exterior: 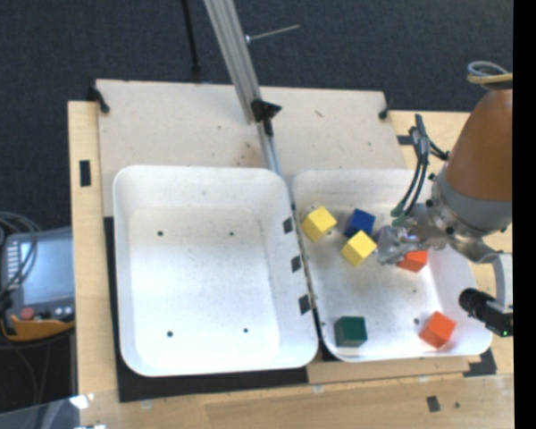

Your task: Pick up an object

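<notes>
- Camera view: grey arm with orange band reaching in from 3 o'clock, low over the right shallow white plastic bin, gripper down among the cubes, presumably lined up for a pick.
- Fingers: state impossible to tell; blurred against the bin floor, nothing clearly seen between them.
- Likely targets: small yellow cube just beside the gripper at its 9 o'clock; orange-red cube tucked partly under the wrist at 4 o'clock.
- Loosely scattered, likely tipped in at random: blue cube touching or nearly touching the small yellow one, at its 12 o'clock; larger yellow cube further toward 9 o'clock.
- Well apart near the front rim: dark green cube and orange cube, both with open floor around.
- Left shallow white bin: broad free floor.
- Tight spot: blue and yellow crowding the gripper; bins' shared wall close by on the counter.
</notes>
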Motion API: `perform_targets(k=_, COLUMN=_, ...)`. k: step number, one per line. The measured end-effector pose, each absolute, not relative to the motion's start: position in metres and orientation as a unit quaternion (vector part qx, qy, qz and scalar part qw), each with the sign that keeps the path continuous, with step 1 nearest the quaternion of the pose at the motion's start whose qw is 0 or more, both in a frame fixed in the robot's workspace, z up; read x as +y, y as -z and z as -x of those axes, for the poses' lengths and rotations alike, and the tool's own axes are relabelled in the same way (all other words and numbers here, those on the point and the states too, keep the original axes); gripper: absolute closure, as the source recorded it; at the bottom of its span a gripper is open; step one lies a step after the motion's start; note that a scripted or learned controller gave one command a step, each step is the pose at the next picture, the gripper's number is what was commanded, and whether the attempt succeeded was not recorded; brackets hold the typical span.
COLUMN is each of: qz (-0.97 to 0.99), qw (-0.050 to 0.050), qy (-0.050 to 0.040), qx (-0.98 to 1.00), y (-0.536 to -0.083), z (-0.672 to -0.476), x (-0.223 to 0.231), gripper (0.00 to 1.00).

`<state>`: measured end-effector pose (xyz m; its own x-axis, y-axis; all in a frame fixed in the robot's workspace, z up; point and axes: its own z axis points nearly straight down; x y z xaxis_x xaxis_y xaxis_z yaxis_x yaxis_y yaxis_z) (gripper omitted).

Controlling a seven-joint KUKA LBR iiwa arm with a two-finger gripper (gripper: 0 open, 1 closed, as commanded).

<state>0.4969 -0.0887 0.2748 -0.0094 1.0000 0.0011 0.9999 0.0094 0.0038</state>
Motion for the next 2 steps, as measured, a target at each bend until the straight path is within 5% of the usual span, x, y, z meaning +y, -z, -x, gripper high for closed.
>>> perform_targets(k=2, qz=-0.704, qw=-0.001, qy=0.0000, qx=0.710, y=-0.246, z=-0.495, x=0.025, gripper=1.00)
